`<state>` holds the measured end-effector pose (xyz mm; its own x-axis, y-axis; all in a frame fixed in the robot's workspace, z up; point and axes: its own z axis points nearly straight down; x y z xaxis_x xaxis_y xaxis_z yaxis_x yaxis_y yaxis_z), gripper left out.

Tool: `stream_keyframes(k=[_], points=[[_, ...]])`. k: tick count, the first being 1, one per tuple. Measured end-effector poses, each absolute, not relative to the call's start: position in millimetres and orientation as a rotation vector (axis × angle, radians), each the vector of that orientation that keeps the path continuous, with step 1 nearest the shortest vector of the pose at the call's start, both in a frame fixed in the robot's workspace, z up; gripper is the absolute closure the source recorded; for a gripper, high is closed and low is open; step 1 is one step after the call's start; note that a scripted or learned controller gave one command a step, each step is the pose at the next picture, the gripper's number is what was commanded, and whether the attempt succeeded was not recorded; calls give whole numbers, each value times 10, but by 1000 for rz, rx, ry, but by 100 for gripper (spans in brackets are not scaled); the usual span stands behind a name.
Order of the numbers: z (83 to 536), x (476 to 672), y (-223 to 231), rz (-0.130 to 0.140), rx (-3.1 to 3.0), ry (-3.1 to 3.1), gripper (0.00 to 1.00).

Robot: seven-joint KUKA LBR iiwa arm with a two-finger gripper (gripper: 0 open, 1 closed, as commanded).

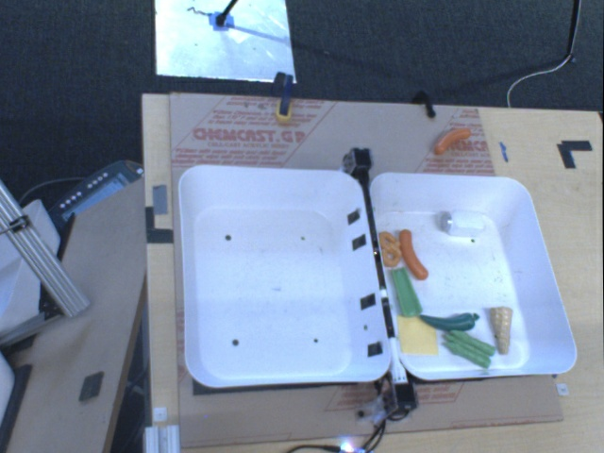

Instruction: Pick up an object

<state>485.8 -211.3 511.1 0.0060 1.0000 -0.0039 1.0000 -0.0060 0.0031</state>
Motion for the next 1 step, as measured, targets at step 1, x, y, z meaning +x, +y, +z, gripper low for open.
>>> stream_keyframes(k=[1], points=[[5365,4867,-2065,4,2213,2222,100]])
